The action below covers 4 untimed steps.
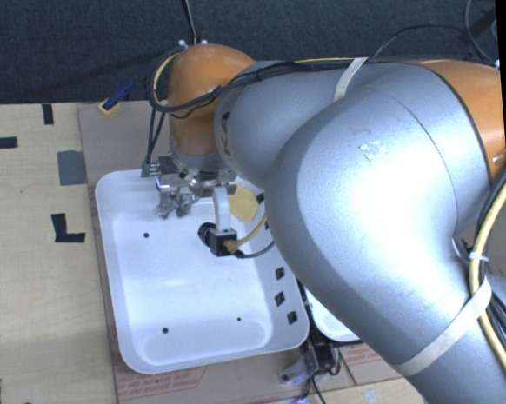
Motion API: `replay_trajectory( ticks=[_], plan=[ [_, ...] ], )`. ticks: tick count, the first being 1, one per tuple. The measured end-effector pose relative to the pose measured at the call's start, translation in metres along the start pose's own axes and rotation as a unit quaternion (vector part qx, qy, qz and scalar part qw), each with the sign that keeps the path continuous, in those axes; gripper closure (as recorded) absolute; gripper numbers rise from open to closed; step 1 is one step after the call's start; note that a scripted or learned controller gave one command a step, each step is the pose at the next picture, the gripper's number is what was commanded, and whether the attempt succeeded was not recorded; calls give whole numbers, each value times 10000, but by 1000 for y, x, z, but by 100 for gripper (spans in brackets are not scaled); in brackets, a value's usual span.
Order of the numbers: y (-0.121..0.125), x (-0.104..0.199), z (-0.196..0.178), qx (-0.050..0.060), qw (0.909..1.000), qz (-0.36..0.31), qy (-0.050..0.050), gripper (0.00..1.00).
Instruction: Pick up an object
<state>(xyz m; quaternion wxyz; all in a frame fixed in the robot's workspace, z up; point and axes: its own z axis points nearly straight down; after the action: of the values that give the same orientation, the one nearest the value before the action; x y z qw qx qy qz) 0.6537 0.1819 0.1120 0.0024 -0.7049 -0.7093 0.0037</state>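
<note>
My gripper point(174, 206) hangs from the orange wrist over the far edge of the left white bin point(141, 336). Its two short metal fingers point(163, 205) point down with a narrow gap and nothing between them, so it is open. A pale yellow object point(245, 204) lies at the bin's far right, just right of the gripper and partly hidden by the arm. A black part with a cable point(213, 236) hangs from the wrist just above the bin floor.
The thick grey arm point(375, 204) covers most of the right bin, of which a white corner point(333, 328) shows. The bench around the bins is brown board point(33, 284) with black tape marks. A dark cloth backs the far side.
</note>
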Motion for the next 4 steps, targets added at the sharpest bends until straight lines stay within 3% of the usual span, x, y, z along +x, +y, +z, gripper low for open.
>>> replay_trajectory(
  ticks=[1,4],
  plan=[
    [14,2,13,-33,10000,18,11,100],
    [13,4,-16,-6,10000,-9,0,100]
  ],
)
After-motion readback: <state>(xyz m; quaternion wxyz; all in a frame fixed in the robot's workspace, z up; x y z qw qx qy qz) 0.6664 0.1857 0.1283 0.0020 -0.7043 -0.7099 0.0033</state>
